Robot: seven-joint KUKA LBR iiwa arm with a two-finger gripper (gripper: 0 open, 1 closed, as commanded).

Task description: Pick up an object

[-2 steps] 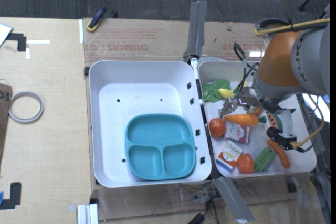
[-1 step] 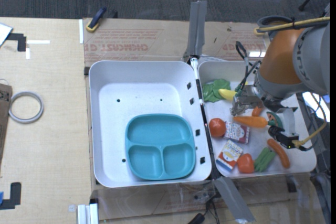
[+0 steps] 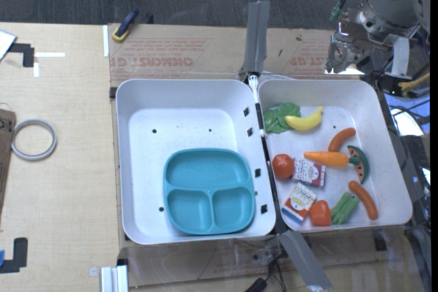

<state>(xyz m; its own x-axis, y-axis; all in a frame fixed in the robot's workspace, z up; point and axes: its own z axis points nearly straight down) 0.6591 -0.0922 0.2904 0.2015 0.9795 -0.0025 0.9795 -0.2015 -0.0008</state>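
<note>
The right bin [image 3: 383, 113] holds several toy foods: a yellow banana [image 3: 304, 120] beside a green leafy piece [image 3: 279, 115], an orange carrot [image 3: 327, 158], a red tomato [image 3: 282, 165], two sausages [image 3: 341, 139] [image 3: 363, 199], a watermelon slice [image 3: 356, 162], a green pea pod [image 3: 343, 208], a red pepper [image 3: 319, 213] and two small cartons [image 3: 309, 174] [image 3: 300, 200]. My gripper [image 3: 344, 59] hangs above the back rim of the right bin, well clear of the objects, with nothing seen between its fingers.
The left bin [image 3: 137, 113] contains a teal divided plate [image 3: 208, 191]. A grey divider post [image 3: 256, 37] rises between the bins at the back. A tape roll [image 3: 30, 139] lies on the bench at far left. Cables [image 3: 404, 82] trail at the right.
</note>
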